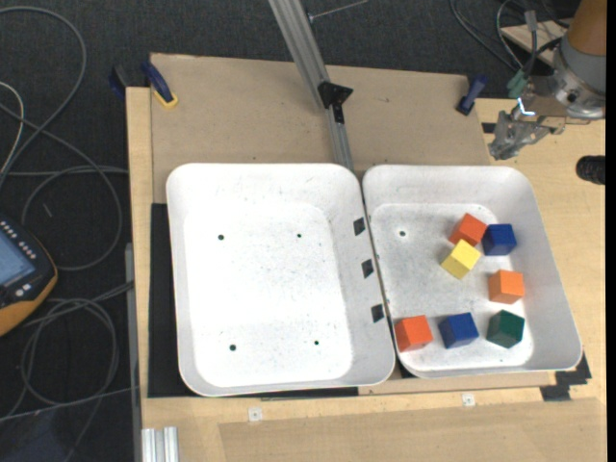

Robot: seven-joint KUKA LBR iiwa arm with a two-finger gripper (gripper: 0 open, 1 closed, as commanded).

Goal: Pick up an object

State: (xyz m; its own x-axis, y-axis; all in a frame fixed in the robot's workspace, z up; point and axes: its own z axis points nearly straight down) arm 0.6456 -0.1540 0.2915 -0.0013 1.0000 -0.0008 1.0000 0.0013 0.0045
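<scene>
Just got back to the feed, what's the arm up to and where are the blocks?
The gripper hangs over the bare bench just beyond the right bin's far rim, with nothing between its fingers. All seven blocks sit in that bin: an orange, blue and yellow block clustered together, another orange one nearby, and an orange, blue and green row along the near edge. No pick has begun.

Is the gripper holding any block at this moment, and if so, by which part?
Nothing is held. The gripper hangs above the bench beyond the right bin, away from all the blocks.

Bins (260,186) white plastic, speckled; bench (404,128) matt pale wood; pole (298,37) brushed metal; blocks (460,329) smooth
</scene>
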